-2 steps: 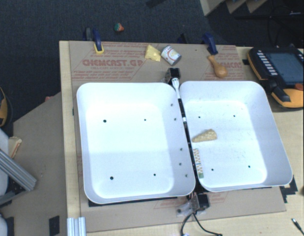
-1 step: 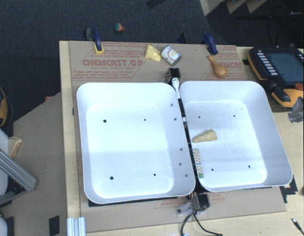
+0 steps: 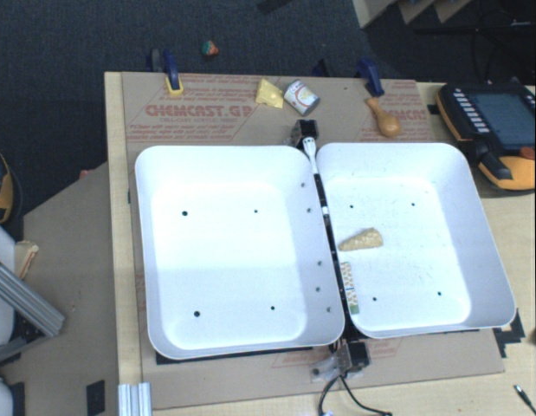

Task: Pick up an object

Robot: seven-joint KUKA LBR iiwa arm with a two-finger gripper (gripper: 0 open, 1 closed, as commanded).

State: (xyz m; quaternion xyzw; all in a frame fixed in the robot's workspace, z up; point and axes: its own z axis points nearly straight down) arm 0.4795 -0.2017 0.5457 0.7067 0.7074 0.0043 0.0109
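A tan, wedge-shaped piece (image 3: 360, 240) lies in the right white bin (image 3: 458, 189), close to that bin's left wall. A narrow strip with coloured print (image 3: 347, 287) rests against the same wall, nearer the front. The left white bin (image 3: 164, 180) shows its bare white floor with small dark dots.
On the board behind the bins lie a yellow chunk (image 3: 269, 94), a small silvery can (image 3: 301, 98) and an orange-brown wooden piece (image 3: 384, 119). Blue clamps (image 3: 171, 69) (image 3: 368, 75) grip the board's back edge. A handheld control pendant (image 3: 497, 125) sits at the right.
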